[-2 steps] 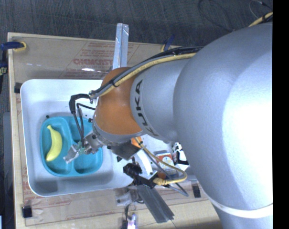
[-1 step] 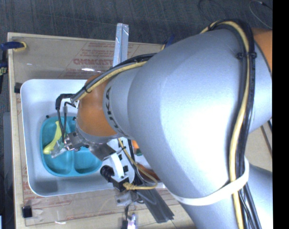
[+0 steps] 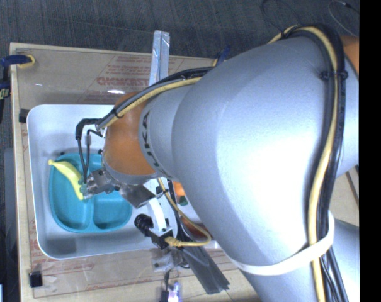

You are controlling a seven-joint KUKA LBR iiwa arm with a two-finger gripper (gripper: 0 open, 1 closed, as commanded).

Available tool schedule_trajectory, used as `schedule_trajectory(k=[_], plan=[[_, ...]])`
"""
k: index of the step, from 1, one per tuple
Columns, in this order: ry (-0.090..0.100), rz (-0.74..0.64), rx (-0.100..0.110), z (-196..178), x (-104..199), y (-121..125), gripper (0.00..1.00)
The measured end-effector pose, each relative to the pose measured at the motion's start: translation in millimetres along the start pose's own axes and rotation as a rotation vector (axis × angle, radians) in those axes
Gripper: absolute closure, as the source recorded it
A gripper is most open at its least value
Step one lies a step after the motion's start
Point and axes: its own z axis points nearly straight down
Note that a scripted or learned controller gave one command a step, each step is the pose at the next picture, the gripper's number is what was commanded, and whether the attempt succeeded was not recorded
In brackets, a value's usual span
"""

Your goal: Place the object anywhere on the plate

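Note:
A blue sectioned plate (image 3: 83, 209) lies in the left white bin (image 3: 42, 143). A yellow banana-shaped object (image 3: 69, 173) rests along the plate's upper left rim. The arm's orange wrist band (image 3: 124, 146) hangs over the plate's right side, and the gripper (image 3: 92, 186) sits low at the plate, right beside the yellow object's near end. The wrist body hides the fingers.
The big grey arm (image 3: 253, 162) covers the right bin and most of the bench. An orange and green object (image 3: 179, 197) peeks out under the arm. A metal bar (image 3: 159, 58) stands behind the left bin. Clamps (image 3: 17, 60) grip the bench's left edge.

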Motion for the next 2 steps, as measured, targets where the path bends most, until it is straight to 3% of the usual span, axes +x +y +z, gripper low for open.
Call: schedule_trajectory(k=[1,2], plan=[[0.017,0.225,-0.003,11.0,-15.6,-8.9,1.00],[0.005,0.237,0.029,23.0,-23.0,-20.3,0.00]])
